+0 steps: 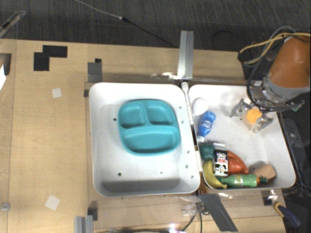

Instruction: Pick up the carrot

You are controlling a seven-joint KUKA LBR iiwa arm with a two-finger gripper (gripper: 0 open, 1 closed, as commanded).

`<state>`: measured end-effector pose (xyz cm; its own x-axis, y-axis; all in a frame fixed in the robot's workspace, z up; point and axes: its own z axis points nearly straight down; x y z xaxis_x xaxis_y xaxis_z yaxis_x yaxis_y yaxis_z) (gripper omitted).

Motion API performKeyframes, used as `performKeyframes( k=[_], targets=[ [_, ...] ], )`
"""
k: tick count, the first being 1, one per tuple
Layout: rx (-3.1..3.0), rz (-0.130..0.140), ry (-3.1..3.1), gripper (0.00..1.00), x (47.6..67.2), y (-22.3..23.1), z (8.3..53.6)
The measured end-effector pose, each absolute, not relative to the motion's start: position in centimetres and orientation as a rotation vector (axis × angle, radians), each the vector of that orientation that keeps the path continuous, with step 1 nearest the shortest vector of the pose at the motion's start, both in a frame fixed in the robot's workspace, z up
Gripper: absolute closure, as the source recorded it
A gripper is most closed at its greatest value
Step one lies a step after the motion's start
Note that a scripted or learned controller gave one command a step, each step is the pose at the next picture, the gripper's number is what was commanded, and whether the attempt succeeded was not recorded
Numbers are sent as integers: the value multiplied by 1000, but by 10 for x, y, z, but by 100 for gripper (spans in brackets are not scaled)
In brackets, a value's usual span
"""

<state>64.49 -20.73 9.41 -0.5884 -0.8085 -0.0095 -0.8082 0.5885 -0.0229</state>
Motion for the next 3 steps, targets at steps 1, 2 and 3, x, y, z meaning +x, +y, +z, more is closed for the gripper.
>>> performKeyframes(
  k=[1,2,3],
  targets=[
    [-1142,-10,2910,0,642,-205,91],
    [-1142,-20,2897,100,646,-204,106],
    [-486,-6,3084,100,674,-165,92]
  ],
)
